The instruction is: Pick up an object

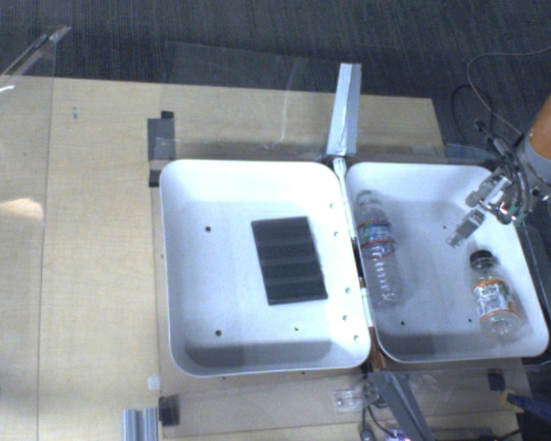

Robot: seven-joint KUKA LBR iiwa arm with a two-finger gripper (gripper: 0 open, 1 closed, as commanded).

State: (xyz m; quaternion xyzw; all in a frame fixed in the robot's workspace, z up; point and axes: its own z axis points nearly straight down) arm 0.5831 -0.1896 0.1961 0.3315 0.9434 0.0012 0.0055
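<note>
Camera view has the gripper point(466, 227) low over the right bin point(422, 186), nothing between its fingers, though I cannot tell how wide they stand. Small bottle point(492, 294) lies just below it, nearest. Clear bottle point(377, 248) lies farther left. Approach step, I judge; next it must centre over one bottle and descend.
</note>
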